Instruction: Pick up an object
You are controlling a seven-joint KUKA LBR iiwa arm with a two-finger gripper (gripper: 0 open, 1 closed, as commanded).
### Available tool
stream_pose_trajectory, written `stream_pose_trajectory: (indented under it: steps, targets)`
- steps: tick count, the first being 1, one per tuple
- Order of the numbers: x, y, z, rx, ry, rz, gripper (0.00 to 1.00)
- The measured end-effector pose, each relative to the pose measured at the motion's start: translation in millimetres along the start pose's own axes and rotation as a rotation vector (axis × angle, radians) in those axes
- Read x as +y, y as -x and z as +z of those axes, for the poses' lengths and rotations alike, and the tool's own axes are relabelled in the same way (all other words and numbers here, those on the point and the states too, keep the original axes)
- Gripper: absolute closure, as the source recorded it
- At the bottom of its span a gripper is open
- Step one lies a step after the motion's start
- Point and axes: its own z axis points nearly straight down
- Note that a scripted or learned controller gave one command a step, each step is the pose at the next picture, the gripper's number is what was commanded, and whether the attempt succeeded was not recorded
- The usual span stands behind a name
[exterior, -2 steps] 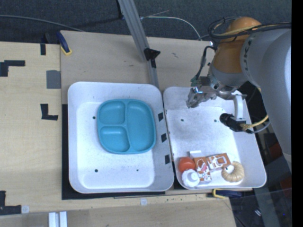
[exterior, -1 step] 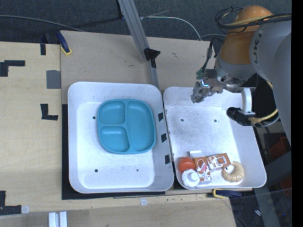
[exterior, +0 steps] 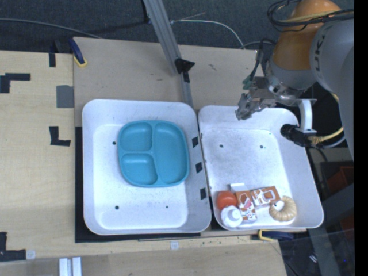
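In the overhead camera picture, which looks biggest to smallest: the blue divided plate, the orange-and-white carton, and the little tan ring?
1. Blue divided plate, by far the largest.
2. Orange-and-white carton.
3. Tan ring, smallest, lying right against the carton.

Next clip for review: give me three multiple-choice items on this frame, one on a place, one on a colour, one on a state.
1. Where do the small items lie?
A. left bin, centre
B. right bin, near edge
C. on the bench

2. What colour is the divided plate?
A. red
B. blue
C. white

3. How does the claw stand?
A. above the right bin's far edge
B. pressing on the plate
C. among the small items

Answers: 1 B, the small items cluster at the right bin's near edge. 2 B, the plate is blue. 3 A, the claw hangs at the far edge, apart from the items.
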Motion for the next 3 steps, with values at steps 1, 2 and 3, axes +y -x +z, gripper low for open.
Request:
stream_pose_trajectory:
  steps: [1, 2, 3]
  targets:
    - [-16.5, -55.9, -8.6, 0.002, -0.002, -0.005, 1.00]
    - [-37.2, -105.3, -13.7, 0.002, -0.004, -0.005, 1.00]
    - [-43.0, -154.8, -2.1, 0.001, -0.005, -0.005, 1.00]
